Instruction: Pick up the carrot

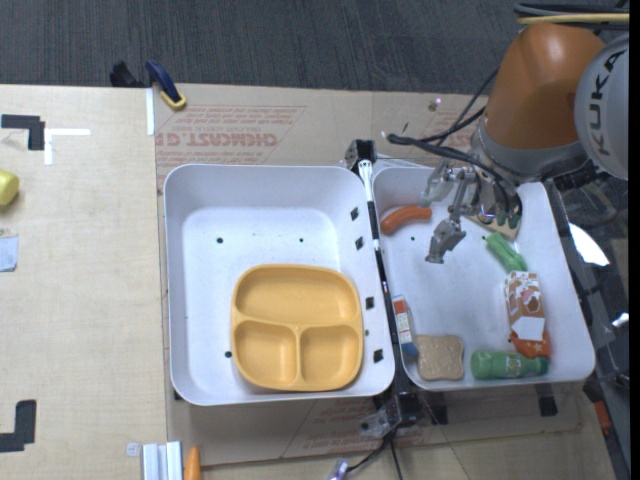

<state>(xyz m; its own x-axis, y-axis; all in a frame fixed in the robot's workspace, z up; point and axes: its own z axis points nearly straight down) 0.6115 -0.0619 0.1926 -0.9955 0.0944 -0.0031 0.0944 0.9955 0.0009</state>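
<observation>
Camera view, looking down on both bins: my gripper (447, 240) hangs over the far half of the right bin (560, 268), the arm coming in from the bin's far right corner. I can make out one finger (443, 242) pointing down toward the bin floor; how far my fingers are parted I cannot tell, and nothing shows between them. Carrot (404, 217): lying on the floor near the far left corner of the right bin, just left of my gripper, apart from it. Green vegetable (506, 252): near the right wall. Snack packet (526, 313): along the right wall. Green bottle (508, 365): near right corner. Bread slice (439, 357): near edge. Left bin (190, 228): holds a yellow divided plate (297, 326) toward its near edge
</observation>
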